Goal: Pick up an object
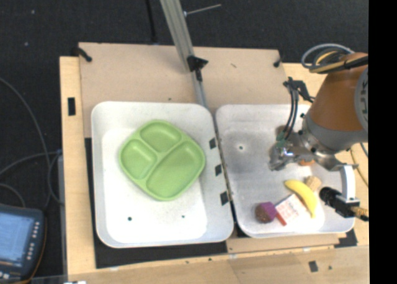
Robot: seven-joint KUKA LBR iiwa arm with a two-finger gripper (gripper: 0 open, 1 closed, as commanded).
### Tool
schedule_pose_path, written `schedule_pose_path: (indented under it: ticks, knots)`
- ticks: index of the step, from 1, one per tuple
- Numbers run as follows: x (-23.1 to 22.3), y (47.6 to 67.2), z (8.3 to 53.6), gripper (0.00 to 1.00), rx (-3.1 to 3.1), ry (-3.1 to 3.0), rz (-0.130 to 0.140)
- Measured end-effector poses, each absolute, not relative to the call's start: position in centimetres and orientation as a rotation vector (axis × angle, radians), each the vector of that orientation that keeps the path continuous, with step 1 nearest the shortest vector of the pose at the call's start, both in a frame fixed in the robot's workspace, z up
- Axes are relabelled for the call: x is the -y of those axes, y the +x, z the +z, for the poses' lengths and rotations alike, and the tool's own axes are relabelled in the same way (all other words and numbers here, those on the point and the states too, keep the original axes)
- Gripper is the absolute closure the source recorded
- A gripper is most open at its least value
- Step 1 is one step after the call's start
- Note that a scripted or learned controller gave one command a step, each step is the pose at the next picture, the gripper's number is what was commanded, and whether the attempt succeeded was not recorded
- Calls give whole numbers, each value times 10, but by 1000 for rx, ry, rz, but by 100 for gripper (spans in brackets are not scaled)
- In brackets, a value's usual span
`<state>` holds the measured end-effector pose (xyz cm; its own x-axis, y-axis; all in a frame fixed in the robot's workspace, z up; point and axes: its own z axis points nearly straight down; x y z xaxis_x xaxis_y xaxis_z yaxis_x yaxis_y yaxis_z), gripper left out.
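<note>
The purple object (266,212), carton (289,208) and banana (303,195) cluster at the right bin's (248,128) front edge. The gripper (280,154) hovers mid-bin, state indeterminable, presumably approaching them.

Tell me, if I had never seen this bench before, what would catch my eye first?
Most likely the bright green divided plate, lying alone in the left bin. Next, the arm's orange band at the right, above the gripper hanging over the right bin. Near that bin's front edge lie a yellow banana, a small purple object and a red-and-white packet.
</note>
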<state>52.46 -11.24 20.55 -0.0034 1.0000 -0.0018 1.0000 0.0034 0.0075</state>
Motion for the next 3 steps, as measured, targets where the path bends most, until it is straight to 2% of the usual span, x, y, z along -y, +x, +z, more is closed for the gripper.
schedule_pose_path:
  ticks: [2,3]
  knots:
    - [19,556,225,100,-2229,2213,3]
    - [-29,559,237,100,-2230,2213,4]
